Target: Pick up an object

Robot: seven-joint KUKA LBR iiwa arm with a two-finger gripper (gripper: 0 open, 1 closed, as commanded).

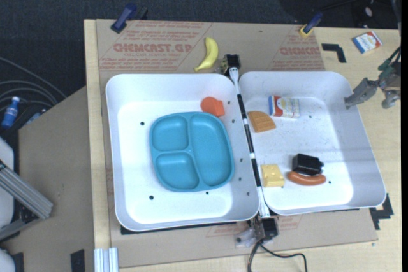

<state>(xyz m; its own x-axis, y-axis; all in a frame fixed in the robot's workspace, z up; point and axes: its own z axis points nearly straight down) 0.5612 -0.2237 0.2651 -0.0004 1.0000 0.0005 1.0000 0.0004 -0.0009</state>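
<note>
Closest of all, a red sausage (307, 179), a black block (307, 164) touching it and a yellow cube (273, 175) lie in the right bin (357, 137), nearer than the jaws (376, 93) and to their left. The jaws hang wide and empty over that bin's rim, likely staged for a descent. Any would serve as the object to pick; a small carton (284, 106) lies level with them, leftward
</note>
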